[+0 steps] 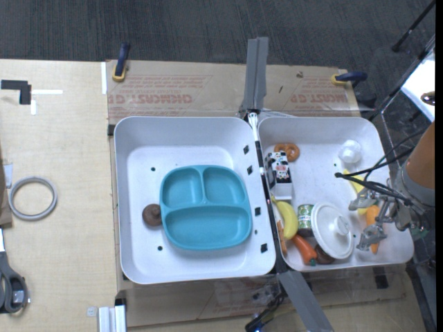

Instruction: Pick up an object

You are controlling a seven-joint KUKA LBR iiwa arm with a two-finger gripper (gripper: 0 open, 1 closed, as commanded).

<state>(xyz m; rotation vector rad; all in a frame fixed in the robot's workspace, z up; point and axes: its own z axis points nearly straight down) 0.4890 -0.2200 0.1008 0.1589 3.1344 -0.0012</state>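
The gripper (368, 221) is seen low over the right bin (315, 131), at its right-hand end, with the arm (420, 166) reaching in from beyond that bin's right wall. The metal fingers are spread apart. A small orange piece (372, 214) lies between them, but whether it is gripped or merely lying under them cannot be told, so no hold is recorded.

Candidate objects are all in the right bin. A white lid (332, 227) lies just left of the gripper. A banana (286, 216), a carrot (302, 247) and a small can (305, 216) are crowded along the bin's left wall, with a pretzel (286, 151) and a black-and-white box (278, 167) further up that wall. A white ball (349, 152) sits toward the bin's far right corner.

The step in hand is judged to be the descent onto a target, with closure not yet done. The next move calls for the fingers to be centred on the orange piece and closed before lifting; the lid's rim close by is a likely obstruction.
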